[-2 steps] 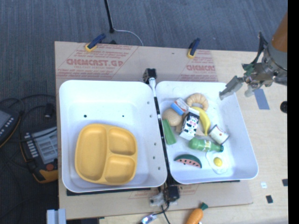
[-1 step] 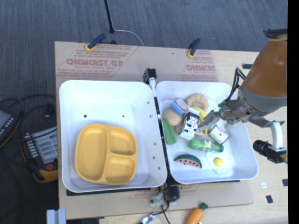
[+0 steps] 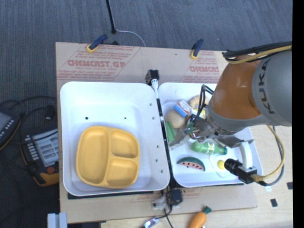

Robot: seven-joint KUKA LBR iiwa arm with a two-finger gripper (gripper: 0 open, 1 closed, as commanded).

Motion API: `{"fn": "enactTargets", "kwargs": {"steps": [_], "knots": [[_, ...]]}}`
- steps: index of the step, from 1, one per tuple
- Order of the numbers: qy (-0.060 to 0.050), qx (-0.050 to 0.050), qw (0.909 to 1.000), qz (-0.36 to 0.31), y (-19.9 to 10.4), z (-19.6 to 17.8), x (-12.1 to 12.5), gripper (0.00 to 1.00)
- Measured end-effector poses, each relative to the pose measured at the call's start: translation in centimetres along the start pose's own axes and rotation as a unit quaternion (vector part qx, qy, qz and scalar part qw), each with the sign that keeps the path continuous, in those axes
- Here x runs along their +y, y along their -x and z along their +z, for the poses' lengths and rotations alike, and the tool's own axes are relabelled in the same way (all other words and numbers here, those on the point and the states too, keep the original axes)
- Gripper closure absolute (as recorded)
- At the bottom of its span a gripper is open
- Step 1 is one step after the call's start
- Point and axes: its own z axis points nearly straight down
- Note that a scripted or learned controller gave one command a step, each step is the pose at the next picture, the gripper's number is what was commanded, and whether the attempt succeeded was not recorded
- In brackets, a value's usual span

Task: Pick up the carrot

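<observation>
We see the carrot point(image 3: 199, 219) lying outside both bins, on the counter point(image 3: 228, 201) just past the near edge of the right bin point(image 3: 167, 93), close to the bottom of the view. It is orange with a small green top and nothing touches it.

Inside the right bin, nearest the carrot, lies a watermelon slice point(image 3: 191, 164), and beside that a small yellow piece point(image 3: 220, 165). Farther in is a green bottle point(image 3: 208, 148) on its side, then a tan round thing point(image 3: 175, 120) against the bin's left wall, a small blue and white pack point(image 3: 182, 109) and a pale round thing point(image 3: 194, 100) at the far end.

The arm point(image 3: 247, 91) reaches over that bin, and its hand point(image 3: 192, 129) hangs among the toys near the green bottle, well apart from the carrot. We cannot tell how the hand stands.

Left of the right bin, the left bin point(image 3: 102, 91) holds a yellow divided plate point(image 3: 108, 156).
</observation>
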Motion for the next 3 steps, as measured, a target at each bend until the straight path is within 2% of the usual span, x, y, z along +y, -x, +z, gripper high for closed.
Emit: {"fn": "enactTargets", "kwargs": {"steps": [1, 2, 3], "knots": [[0.001, 0.000, 0.9996, 0.027, -3.7, 2.3, 7.2, 0.00], [0.001, -0.001, 0.9972, 0.075, 2.5, 2.2, 16.1, 0.00], [0.001, 0.000, 0.9942, 0.108, -5.9, 1.2, 12.9, 0.00]]}}
